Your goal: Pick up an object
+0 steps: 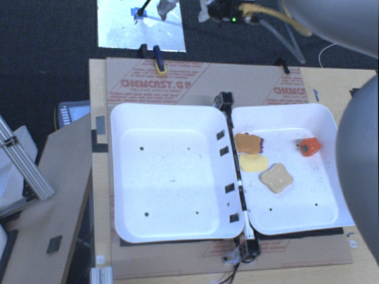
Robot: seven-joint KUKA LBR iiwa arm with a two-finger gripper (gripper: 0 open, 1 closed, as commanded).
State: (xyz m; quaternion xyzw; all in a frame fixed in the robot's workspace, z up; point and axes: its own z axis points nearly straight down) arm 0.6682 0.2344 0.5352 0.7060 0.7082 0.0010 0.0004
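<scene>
The grey arm (355, 170) shows as large blurred shapes along the far and right sides of the right bin (323, 215). Its working end, with the gripper (195, 2), sits well beyond the right bin's far-left corner, off the bench (195, 76) and next to a shiny sheet (127, 25) on the dark floor. It is cut off by the frame and I cannot tell how wide the gripper stands or whether it has hold of anything.

All the loose objects lie inside the right bin. An orange-brown piece with a purple edge (249, 143) rests against the bin's left wall. A flat yellow piece (253, 163) lies just nearer the camera, touching or almost touching it. A tan toast-shaped piece (276, 178) lies just beside the yellow one, toward the bin's middle. A small orange-red object (308, 147) sits apart from these, near the bin's right side. Nothing of the arm touches any of them.

The left bin (169, 114) adjoins the right bin's left wall.
</scene>
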